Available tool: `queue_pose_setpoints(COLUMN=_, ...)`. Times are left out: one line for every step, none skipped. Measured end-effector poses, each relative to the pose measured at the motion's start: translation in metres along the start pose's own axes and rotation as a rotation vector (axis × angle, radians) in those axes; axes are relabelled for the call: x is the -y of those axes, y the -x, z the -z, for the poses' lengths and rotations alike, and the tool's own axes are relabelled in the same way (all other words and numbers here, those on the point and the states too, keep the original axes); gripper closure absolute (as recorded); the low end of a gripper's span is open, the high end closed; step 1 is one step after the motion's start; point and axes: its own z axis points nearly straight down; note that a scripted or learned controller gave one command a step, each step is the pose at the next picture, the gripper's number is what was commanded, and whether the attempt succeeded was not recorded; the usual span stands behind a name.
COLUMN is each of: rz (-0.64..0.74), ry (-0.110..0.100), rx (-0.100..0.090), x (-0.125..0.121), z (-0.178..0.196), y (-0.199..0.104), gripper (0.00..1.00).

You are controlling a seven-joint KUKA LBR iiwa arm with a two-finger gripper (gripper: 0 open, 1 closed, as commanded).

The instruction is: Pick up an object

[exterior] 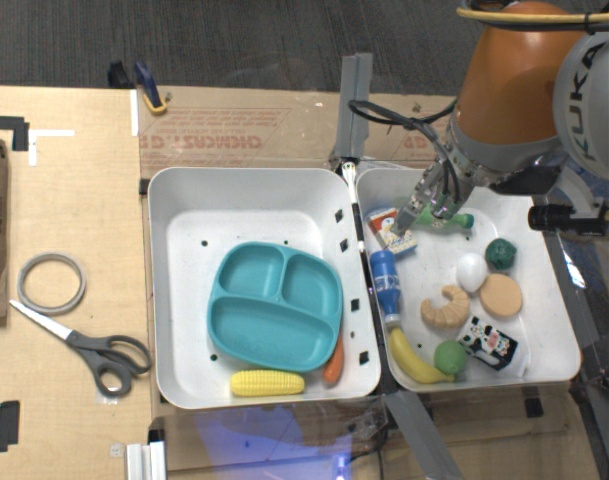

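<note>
White bin (544, 368) on the right holds the jumble. Pincer (416, 211) hangs low at its far-left corner, tips just above a small red-and-white packet (384, 228), likely the target; grip state cannot be told. Blue bottle (385, 283) lies just nearer, croissant (445, 306) beyond.

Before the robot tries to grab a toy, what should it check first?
1. Tool is over the right bin: ok.
2. A toy lies under the tool: ok, the small red and white box sits just by its tip.
3. Something already held: cannot tell.
4. Room around that box: not ok, the blue bottle and the bin's wall crowd it.
5. Green thing beside the tool is out of the way: not ok, it lies close.
6. Easier toys spread out: ok, white egg and croissant.
</note>
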Motion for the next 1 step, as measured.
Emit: queue_pose_setpoints(rz=-0.271, ry=0.000, rx=0.002, x=-0.0143, z=0.0219, y=0.0161, gripper=1.00)
